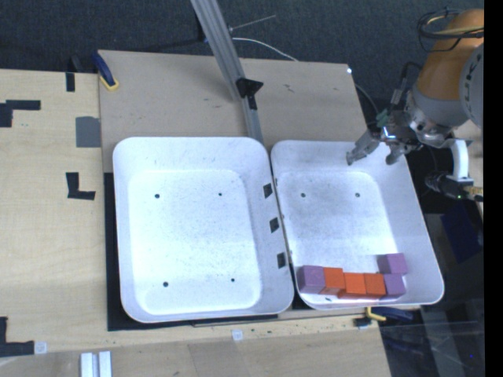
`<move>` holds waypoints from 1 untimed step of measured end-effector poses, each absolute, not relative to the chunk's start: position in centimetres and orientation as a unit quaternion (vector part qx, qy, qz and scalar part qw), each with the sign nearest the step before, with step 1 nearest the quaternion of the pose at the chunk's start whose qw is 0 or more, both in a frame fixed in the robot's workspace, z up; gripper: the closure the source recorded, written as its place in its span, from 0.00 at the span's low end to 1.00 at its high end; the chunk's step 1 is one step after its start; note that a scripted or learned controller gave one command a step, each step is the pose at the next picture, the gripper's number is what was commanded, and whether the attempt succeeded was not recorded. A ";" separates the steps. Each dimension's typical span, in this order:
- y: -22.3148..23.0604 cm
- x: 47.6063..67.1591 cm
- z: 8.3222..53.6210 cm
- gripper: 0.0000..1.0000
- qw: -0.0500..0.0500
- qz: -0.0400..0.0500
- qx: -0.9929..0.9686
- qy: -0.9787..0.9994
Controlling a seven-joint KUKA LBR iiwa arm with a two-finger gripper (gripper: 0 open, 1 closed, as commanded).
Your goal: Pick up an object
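Along the near wall of the right bin [409,210] lies a row of blocks: a purple block [312,278] at the left, orange blocks [355,283] in the middle, and purple blocks [394,273] at the right. My gripper [371,152] hangs over the bin's far right rim, well away from the blocks. Its two fingers are spread apart, open, and nothing sits between them.
The left bin [126,210] stands beside the right one, with black clips [273,224] along the shared edge. A slanted metal pole [224,49] rises behind the bins. Blue-and-yellow clamps sit at the board's far left [106,75] and near right [376,314].
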State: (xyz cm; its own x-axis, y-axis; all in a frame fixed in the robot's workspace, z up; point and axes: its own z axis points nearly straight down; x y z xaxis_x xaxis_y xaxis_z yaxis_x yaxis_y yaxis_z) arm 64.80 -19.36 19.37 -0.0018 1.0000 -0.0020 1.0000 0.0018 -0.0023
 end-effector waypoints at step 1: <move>-19.4 64.8 19.4 0.00 0.000 0.002 -0.707 -0.708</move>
State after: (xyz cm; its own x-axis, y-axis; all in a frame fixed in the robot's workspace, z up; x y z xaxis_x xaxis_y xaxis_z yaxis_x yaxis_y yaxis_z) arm 64.80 -19.37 19.37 -0.0017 1.0000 -0.0023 1.0000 0.0017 -0.0023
